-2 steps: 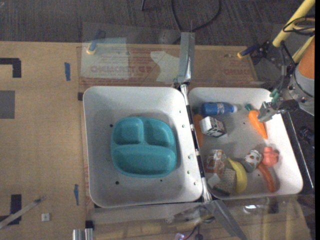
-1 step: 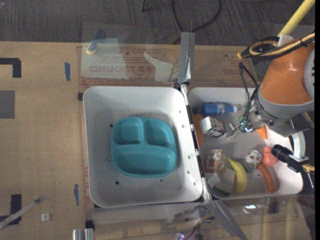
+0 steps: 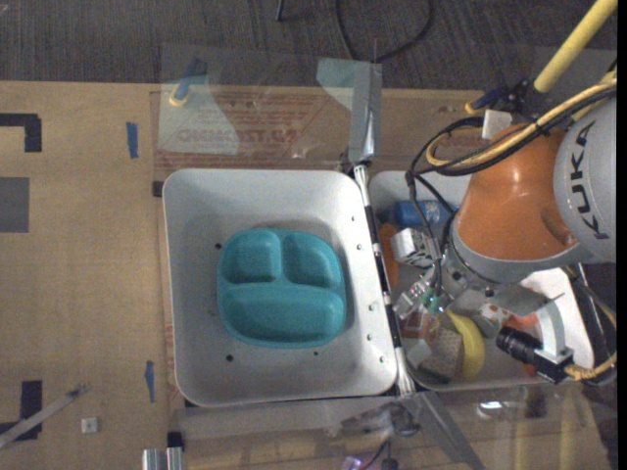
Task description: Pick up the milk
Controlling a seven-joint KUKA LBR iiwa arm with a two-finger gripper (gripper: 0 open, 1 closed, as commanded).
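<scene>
The arm's orange band and grey wrist cover most of the right bin. My gripper is low in that bin, near its left wall, above a heap of small items. A small white, box-like item, possibly the milk, lies just above the gripper beside an orange piece and a blue item. I cannot make out anything held in the gripper.
The left bin holds a teal divided plate. A yellow banana-like item and a brown item lie below the gripper. Cables loop over the right bin's back edge.
</scene>
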